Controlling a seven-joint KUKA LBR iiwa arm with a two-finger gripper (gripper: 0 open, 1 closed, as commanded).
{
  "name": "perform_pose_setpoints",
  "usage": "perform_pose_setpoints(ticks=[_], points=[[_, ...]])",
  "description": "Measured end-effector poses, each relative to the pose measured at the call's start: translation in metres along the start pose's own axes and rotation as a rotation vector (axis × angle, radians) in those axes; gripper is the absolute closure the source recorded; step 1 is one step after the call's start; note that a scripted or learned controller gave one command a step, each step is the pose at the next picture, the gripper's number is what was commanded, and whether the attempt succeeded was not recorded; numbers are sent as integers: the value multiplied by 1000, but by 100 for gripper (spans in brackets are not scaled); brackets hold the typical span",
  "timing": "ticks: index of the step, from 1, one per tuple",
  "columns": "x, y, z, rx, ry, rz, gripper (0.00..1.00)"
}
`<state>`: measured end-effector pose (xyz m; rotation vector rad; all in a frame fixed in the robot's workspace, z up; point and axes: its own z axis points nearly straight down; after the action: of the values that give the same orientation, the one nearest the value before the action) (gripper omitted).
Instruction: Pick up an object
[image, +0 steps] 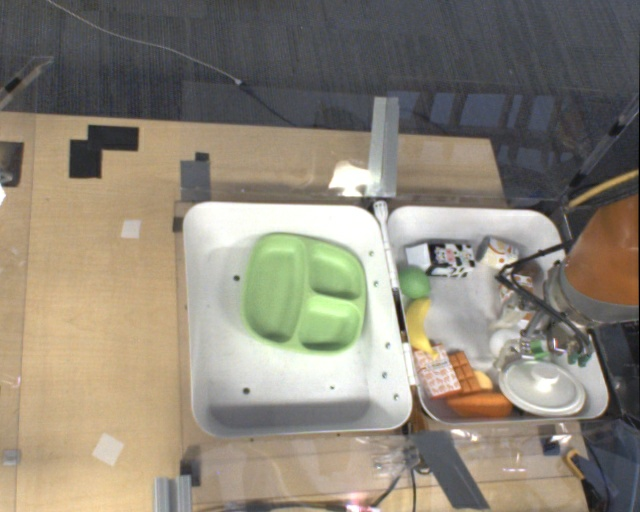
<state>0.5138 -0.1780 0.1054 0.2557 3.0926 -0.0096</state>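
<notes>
- Left bin (210, 400): a green divided tray (303, 291) lies near its middle.
- Right bin (470, 222): crowded. A green ball (414, 284) and a banana (419, 325) lie along its left wall; a black-and-white carton (450, 258) sits near the far wall; a white bowl (542, 387) fills the near right corner, with an orange piece (478, 404) along the near wall.
- Arm (605, 262): low over the right bin's right side, gripper (535, 322) among the clutter just beyond the bowl.
- Jaws: I cannot tell their state.
- Progress: nothing visibly lifted; the pick looks undone.
</notes>
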Motion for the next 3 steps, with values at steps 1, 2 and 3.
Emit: perform_pose_setpoints(ticks=[1,2,3], points=[[-22,-3,-129,-4,23,-215,100],[-17,-27,-164,-8,27,-449,100],[-17,-24,-50,-20,34,-788,100]])
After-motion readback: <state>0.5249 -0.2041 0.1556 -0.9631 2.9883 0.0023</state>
